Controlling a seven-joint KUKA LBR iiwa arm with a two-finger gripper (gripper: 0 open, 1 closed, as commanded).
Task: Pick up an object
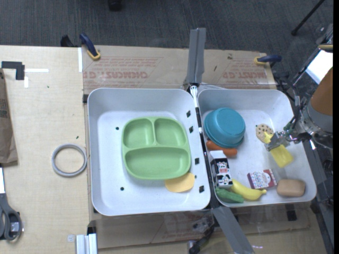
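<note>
My gripper (275, 141) reaches in from the right over the right bin (249, 97), near its right wall. A yellow block (282, 156) sits tilted directly below and touching the gripper's tip; whether it is gripped I cannot tell. A pale spotted cookie-like piece (262, 132) lies just left of the tip. Further left stand a blue bowl (225, 126) and an orange carrot (223, 151). Along the bin's front lie a black-and-white box (221, 172), a banana (249, 191), a green vegetable (228, 195), a red-and-white packet (261, 179) and a tan bun (291, 187).
The left bin (103, 142) holds a green divided plate (156, 147) and a flat yellow piece (180, 183) at its front. On the bench to the left lie a grey ring (69, 159) and scissors (8, 222). A grey divider post (196, 54) stands between the bins.
</note>
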